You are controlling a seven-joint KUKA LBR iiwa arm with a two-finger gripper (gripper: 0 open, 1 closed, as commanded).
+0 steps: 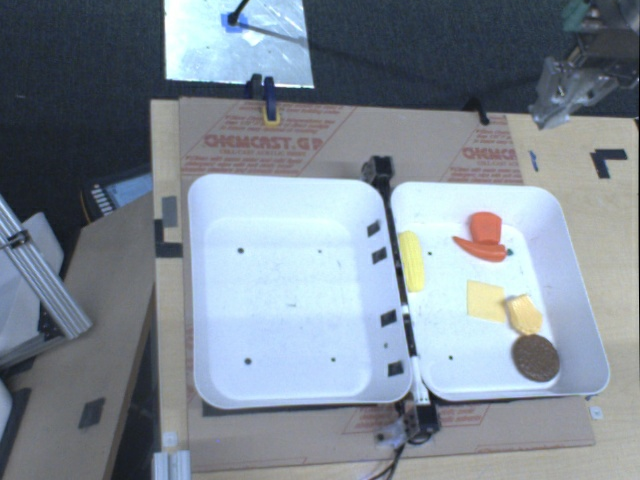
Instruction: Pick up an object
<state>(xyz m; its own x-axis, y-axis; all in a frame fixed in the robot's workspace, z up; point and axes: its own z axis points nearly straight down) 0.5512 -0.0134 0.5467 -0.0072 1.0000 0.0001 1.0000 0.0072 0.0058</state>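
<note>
Gripper: the gripper [562, 96] hangs at the upper right of the camera view, over the bench [440, 133] beyond the far rim of the right bin [585, 298]; it holds nothing, and whether it stands wide or narrow cannot be told from this angle.

Candidate objects: all lie in the right bin. An orange hat-shaped toy [483, 237] sits nearest the far rim; a yellow corn cob [410, 260] lies beside the divider between the bins; a pale yellow flat slice [486, 300] rests mid-bin, with a yellow chunk [525, 314] touching its right edge; a brown round biscuit [536, 357] lies nearest the front rim.

Left bin: the left bin [200, 298] lies well apart from the gripper.

Governing relation: every object lies toward the viewer and to the image left of the gripper, and lower. The orange toy is judged the nearest target.

Long axes: the corn cob runs front to back, parallel to the divider; the orange toy's brim runs roughly left to right.

Next move, as a judgement: travel inward over the right bin, then descend; the slice and chunk, being in contact, may prove awkward to separate.
</note>
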